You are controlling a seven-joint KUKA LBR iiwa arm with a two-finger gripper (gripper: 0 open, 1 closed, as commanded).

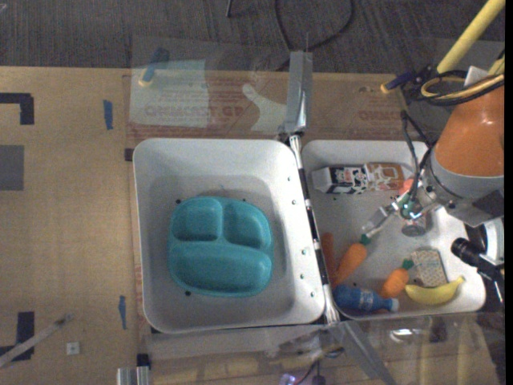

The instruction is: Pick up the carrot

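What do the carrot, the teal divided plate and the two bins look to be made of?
Carrot: likely moulded plastic toy, smooth matt orange with a green stub end. Teal plate: seemingly plastic, one-piece with soft rounded dividers and a faint sheen. Left bin and right bin: apparently thin white plastic, rounded moulded corners, dull finish. None can be told for sure from this view.

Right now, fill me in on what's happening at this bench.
A grey and orange robot arm reaches in from the right over the right bin, its claw hovering above the toys. The carrot lies on the bin floor just below the claw, not yet lifted. Around it sit a milk carton, a blue bottle, a banana and a smaller carrot. The left bin holds a teal divided plate.
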